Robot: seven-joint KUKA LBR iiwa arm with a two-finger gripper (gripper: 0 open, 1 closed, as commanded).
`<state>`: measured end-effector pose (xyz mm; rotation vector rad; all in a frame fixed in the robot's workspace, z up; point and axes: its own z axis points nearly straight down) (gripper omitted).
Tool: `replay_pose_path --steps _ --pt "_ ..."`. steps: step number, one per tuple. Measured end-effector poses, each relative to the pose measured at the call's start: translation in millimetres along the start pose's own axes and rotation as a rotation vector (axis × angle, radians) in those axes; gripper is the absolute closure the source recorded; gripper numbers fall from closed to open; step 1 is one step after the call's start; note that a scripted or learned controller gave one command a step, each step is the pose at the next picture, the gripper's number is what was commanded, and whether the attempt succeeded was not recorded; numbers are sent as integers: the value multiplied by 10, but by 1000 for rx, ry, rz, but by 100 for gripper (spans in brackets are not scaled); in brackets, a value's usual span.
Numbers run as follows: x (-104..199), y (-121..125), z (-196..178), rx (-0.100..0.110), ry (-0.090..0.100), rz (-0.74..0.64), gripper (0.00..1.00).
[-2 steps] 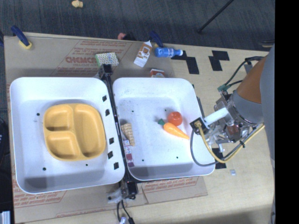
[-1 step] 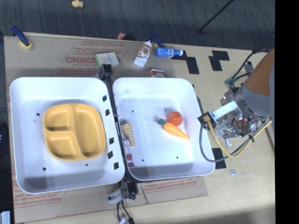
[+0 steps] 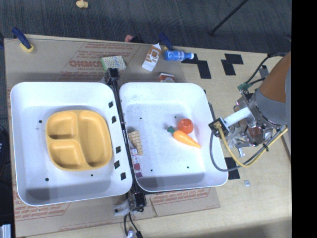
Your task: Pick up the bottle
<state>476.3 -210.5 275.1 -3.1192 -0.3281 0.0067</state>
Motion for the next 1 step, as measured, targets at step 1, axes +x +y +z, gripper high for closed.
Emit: replay_pose_path --steps 1 --pt "-1 -2 123 0 -1 2 100"
